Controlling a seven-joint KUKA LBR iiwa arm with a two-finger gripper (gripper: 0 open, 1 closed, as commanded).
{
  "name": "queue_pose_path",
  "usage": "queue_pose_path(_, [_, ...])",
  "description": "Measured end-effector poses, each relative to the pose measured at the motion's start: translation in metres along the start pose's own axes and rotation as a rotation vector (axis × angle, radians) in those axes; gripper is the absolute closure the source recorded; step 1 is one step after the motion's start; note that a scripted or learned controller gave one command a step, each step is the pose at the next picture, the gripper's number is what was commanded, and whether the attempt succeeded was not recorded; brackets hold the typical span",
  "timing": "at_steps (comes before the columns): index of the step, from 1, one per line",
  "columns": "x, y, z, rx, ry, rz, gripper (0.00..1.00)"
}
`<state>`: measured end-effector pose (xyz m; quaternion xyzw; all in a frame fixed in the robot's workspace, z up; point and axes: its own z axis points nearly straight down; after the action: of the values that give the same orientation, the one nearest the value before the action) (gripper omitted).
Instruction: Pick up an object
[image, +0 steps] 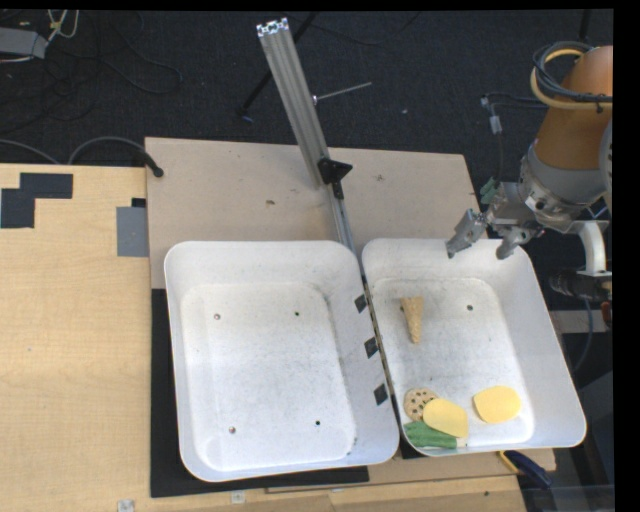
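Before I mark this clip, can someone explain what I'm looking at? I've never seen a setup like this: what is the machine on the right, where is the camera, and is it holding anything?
This is a single camera fixed above a workbench, looking down at a slant. The machine at the right is a robot arm, grey with an orange section, ending in a two-finger gripper. The gripper hangs over the far edge of the right bin, with its fingers spread and nothing between them, so nothing is held.

Two shallow white bins sit side by side. The left bin is on the other side of the divider. The right bin holds small toy-like items: a tan cone near the middle and, along the near edge, a round speckled cookie, two yellow pieces and a green piece.
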<state>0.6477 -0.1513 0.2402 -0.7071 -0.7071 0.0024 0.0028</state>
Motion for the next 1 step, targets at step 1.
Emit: queue_pose_path(1, [-0.0008,0.0073,0.0602,0.001,0.001,0.0,0.0])
